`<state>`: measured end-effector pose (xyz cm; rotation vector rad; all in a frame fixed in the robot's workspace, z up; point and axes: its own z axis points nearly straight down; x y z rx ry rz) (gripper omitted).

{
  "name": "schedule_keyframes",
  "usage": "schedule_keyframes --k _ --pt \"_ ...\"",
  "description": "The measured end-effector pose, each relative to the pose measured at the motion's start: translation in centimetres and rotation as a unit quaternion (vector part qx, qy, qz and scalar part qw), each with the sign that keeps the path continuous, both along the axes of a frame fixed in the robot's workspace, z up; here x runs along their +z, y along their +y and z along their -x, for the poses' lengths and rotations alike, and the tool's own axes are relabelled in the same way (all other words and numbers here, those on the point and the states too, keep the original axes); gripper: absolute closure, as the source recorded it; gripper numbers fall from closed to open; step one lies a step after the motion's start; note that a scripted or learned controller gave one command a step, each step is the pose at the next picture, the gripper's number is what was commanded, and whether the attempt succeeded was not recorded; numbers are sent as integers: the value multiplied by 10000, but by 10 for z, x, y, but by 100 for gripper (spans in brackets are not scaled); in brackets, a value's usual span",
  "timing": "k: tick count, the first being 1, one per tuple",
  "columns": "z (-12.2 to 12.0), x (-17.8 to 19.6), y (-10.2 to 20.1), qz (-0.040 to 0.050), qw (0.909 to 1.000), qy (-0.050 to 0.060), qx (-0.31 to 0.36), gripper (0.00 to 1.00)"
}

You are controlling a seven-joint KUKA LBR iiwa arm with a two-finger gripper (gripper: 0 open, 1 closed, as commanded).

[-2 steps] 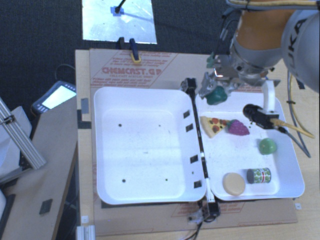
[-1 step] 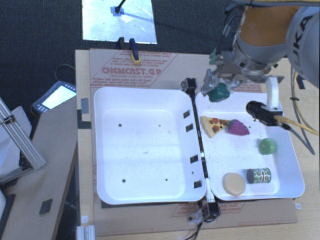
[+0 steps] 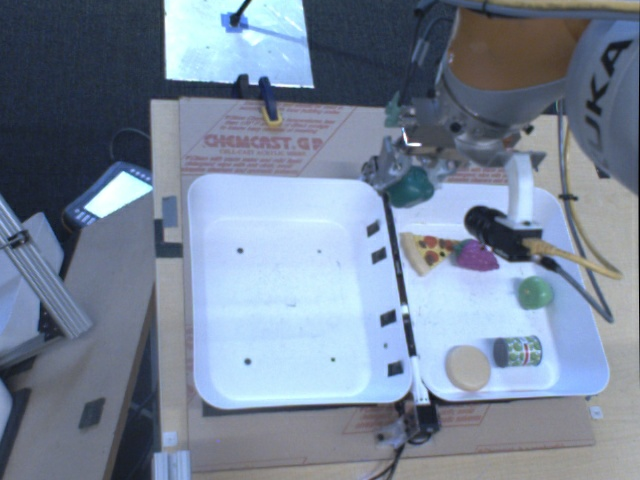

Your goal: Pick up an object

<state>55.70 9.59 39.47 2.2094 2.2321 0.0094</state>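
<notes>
Gripper (image 3: 398, 173) up at the twelve o'clock edge of the right bin (image 3: 585, 368), fingers clenched on a dark green object (image 3: 411, 188) lifted above the bin's far left corner. Below it, toward five o'clock, a pizza slice toy (image 3: 428, 251) touching a magenta piece (image 3: 476, 257). Farther toward four o'clock, a green ball (image 3: 535, 292). Near the bin's six o'clock edge, a tan disc (image 3: 467, 367) just beside a small can (image 3: 517, 351) lying on its side. At nine o'clock, the left bin (image 3: 205, 298).
</notes>
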Motion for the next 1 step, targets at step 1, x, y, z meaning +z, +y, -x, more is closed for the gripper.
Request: schedule_keyframes --k 1 --pt "64 56 42 -1 10000 1 0 100"
